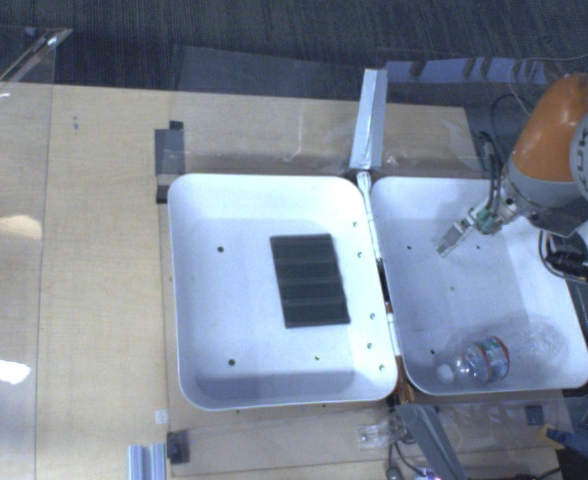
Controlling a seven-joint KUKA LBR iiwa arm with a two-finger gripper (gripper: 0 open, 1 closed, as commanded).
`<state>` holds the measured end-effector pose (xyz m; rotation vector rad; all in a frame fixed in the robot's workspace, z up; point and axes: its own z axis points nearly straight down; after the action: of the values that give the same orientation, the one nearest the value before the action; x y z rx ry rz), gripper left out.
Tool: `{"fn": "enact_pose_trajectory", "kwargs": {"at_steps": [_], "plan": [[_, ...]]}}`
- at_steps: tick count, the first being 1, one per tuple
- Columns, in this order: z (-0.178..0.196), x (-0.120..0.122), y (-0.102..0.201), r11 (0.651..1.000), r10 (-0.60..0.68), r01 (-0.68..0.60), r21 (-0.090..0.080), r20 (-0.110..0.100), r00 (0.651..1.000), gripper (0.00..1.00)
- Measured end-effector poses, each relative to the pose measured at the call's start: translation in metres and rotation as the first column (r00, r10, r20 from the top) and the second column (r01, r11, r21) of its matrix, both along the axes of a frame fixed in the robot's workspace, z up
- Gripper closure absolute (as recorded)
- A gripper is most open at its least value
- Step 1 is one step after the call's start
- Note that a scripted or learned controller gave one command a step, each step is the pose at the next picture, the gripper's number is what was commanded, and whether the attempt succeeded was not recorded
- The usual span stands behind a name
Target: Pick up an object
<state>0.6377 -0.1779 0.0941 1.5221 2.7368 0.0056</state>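
Note:
A dark ridged rectangular block point(311, 280) lies flat in the middle of the left white bin point(204, 368). A clear plastic bottle point(477, 360) with a coloured label lies on its side near the front edge of the right white bin point(564, 328). My gripper point(454, 236) hangs over the upper middle of the right bin, pointing left and down from the grey arm with its orange band point(559, 128). It is well apart from the bottle, which lies towards the near rim, and right of the block across the bins' shared wall.
A grey metal post point(368, 118) stands at the back where the two bins meet. Cables point(564, 258) hang beside the arm at the right rim. Clamps and brackets point(414, 438) sit along the bench's front edge. Bare wooden bench lies to the left.

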Motion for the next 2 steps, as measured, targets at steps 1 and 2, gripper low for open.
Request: {"fn": "enact_pose_trajectory", "kwargs": {"at_steps": [1, 2], "plan": [[-0.005, -0.047, 0.056, 0.956, -0.293, 0.293, 0.006, -0.001, 0.956, 0.0], [-0.007, 0.033, 0.069, 0.858, -0.513, 0.513, 0.005, -0.003, 0.858, 0.0]]}}
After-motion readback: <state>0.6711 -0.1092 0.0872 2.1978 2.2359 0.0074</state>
